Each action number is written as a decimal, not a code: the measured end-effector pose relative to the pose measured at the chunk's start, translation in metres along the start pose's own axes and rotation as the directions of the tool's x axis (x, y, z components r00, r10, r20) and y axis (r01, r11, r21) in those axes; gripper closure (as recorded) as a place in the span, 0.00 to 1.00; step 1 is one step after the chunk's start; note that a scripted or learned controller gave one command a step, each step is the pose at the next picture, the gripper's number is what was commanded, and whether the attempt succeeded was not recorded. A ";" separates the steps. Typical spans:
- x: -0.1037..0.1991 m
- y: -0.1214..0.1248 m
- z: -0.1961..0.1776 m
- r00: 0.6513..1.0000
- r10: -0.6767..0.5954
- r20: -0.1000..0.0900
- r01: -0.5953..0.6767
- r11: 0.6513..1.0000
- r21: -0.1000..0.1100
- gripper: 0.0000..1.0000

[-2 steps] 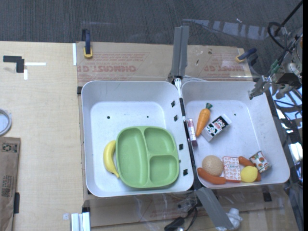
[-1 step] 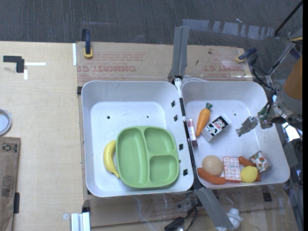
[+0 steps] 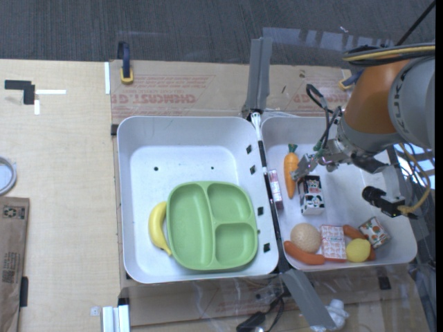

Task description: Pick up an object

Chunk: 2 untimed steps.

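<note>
White and black, a small carton point(image 3: 313, 195) is standing in the right bin point(image 3: 400, 253), just below the hand point(image 3: 310, 169), which is hanging over it at the end of the grey arm point(image 3: 387, 109). Whether the fingers are parted or closed I cannot tell, and nothing is showing between them. By my reading the reach is the step under way, with the carton as the likely target and no grasp yet made. A carrot point(image 3: 291, 163) is lying just left of the hand, close enough to get in the way. Further below the hand a beige ball point(image 3: 304, 236), a sausage point(image 3: 303, 255), a pink packet point(image 3: 332, 242) and a lemon point(image 3: 358, 250) are crowding the bin's near wall. Well to the hand's left, the other bin point(image 3: 138, 144) is holding a green plate point(image 3: 211, 224) with a banana point(image 3: 158, 228) touching its edge. Next, the hand probably needs lowering squarely onto the carton, clear of the carrot, before closing.
</note>
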<state>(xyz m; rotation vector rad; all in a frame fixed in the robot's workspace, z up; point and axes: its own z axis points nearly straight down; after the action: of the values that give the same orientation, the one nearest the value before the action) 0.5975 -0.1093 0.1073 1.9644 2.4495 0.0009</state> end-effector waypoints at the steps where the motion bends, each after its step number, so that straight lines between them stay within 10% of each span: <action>1: -0.034 -0.021 -0.016 0.994 0.105 0.000 -0.105 0.994 0.003 0.00; 2: 0.008 -0.008 0.015 0.999 -0.036 -0.002 0.036 0.999 0.005 0.00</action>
<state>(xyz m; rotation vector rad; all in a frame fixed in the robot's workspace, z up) 0.5885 -0.1034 0.0919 1.9224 2.4883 -0.0032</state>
